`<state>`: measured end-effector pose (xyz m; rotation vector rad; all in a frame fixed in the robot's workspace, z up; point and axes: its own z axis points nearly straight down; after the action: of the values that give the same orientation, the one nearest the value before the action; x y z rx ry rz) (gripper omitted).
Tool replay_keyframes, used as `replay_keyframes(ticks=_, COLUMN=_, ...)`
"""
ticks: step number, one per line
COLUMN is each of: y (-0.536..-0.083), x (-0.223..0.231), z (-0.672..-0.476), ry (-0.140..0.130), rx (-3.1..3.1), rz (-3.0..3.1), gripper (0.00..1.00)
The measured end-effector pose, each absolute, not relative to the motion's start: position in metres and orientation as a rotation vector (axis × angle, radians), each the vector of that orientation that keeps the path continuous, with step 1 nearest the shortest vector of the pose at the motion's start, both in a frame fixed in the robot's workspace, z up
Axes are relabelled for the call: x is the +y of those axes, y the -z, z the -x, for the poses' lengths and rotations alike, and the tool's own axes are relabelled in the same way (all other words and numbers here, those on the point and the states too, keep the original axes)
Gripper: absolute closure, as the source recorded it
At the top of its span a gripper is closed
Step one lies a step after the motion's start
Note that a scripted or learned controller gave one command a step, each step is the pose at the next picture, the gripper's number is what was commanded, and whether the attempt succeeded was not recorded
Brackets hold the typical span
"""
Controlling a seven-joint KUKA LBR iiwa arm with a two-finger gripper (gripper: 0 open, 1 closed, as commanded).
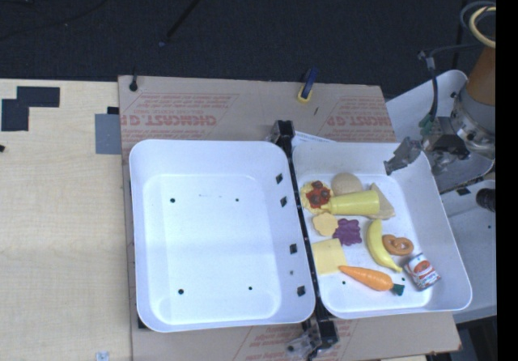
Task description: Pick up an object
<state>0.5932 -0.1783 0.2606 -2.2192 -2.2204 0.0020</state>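
At the right bin's far right corner, above its rim, hangs the tool (409, 155); how it is set I cannot tell. The right bin (453, 286) holds toy food: banana (375, 244), carrot (368, 277), can (421, 271), grapes (347, 230). The left bin (142, 230) adjoins it.

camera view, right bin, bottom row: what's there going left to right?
Yellow block → carrot → small can. The banana and donut sit above that row, so I've left them out.
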Motion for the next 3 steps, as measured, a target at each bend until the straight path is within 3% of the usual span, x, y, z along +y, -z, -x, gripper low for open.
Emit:
replay_keyframes(ticks=1, y=-0.191, x=-0.147, z=-0.527, ry=-0.010, rx=-2.209, rz=2.215, gripper=0.00)
replay_keyframes(ticks=2, y=-0.116, x=-0.090, z=-0.554, ry=-0.006, rx=-2.220, rz=2.209, gripper=0.00)
replay_keyframes(ticks=3, y=-0.087, x=-0.088, z=-0.577, ry=-0.004, rx=-2.222, rz=2.221, gripper=0.00)
